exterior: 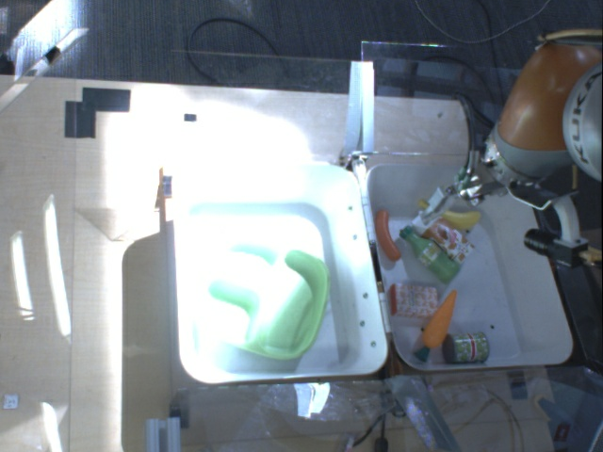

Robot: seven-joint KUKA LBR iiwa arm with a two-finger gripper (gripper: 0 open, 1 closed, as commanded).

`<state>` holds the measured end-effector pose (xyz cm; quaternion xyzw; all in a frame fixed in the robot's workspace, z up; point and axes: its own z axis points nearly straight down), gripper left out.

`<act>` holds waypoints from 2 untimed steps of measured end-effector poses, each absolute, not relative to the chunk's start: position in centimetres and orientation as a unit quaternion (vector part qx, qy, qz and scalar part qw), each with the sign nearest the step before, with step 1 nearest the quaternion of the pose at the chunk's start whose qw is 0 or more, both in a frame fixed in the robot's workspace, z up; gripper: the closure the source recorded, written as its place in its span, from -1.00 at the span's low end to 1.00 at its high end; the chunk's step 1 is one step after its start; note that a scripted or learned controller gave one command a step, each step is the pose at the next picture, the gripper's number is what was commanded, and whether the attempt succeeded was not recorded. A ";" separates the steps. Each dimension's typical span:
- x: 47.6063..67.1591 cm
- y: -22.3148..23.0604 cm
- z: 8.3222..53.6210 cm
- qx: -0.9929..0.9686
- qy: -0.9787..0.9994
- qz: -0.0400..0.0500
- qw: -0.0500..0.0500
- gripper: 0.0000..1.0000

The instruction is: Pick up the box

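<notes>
A small red-and-white speckled box point(414, 299) lies flat in the right bin point(528, 281), near its left wall and towards the front. A second red-and-white carton point(456, 242) lies further back, partly under a green bottle point(430, 255). My gripper point(448, 197) hangs low over the back of the right bin, just behind the carton and a yellow banana point(462, 219). It is well behind the speckled box. I see nothing held in it.
The right bin also holds a red sausage point(383, 235) by the left wall, an orange carrot point(437, 319) and a green can point(466, 347) at the front. A large green curved object point(283, 309) lies in the left bin point(188, 252).
</notes>
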<state>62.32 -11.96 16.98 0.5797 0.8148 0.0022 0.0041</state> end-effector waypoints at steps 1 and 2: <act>67.1 -11.3 11.8 0.533 0.846 0.002 0.003 -1.00; 67.1 -18.0 23.1 0.557 0.830 0.002 0.006 -1.00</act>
